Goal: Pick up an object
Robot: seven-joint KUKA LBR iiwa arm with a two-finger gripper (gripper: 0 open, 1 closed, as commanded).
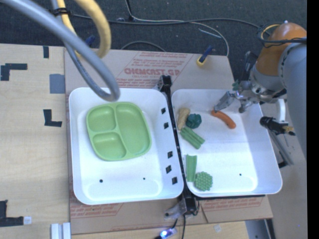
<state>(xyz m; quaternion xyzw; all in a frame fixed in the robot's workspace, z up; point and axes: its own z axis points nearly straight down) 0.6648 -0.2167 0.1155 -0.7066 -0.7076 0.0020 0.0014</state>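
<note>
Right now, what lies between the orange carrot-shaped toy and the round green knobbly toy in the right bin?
Bare white bin floor, seen in the camera view.

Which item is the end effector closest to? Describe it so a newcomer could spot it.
Start at the right bin of the two white ones. Near its far edge, just below the end effector, lies a small orange sausage-shaped piece. It is the only orange thing there; the other items in that bin are green or tan.
</note>
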